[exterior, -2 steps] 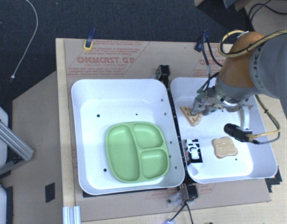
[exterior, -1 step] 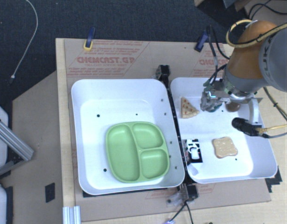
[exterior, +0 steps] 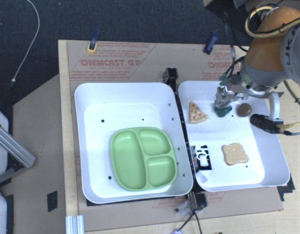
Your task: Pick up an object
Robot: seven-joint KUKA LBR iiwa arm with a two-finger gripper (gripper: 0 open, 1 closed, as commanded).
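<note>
In the right bin [exterior: 267, 177] lie a triangular pizza-slice toy [exterior: 196, 112], a slice of toast [exterior: 235, 154], a small brown round piece [exterior: 244, 110] and a dark green object [exterior: 223, 111]. My gripper [exterior: 222, 104] hangs low at the back of this bin, its grey fingers pointing down right over the green object, which shows at and just below the tips. The pizza slice is a short way to its left and the brown piece just to its right.
The left bin [exterior: 91, 106] holds a green three-compartment plate [exterior: 142, 157]. A black-and-white tag [exterior: 203, 157] lies at the right bin's left wall. A black cable end [exterior: 264, 122] hangs from the wrist over the bin's right side.
</note>
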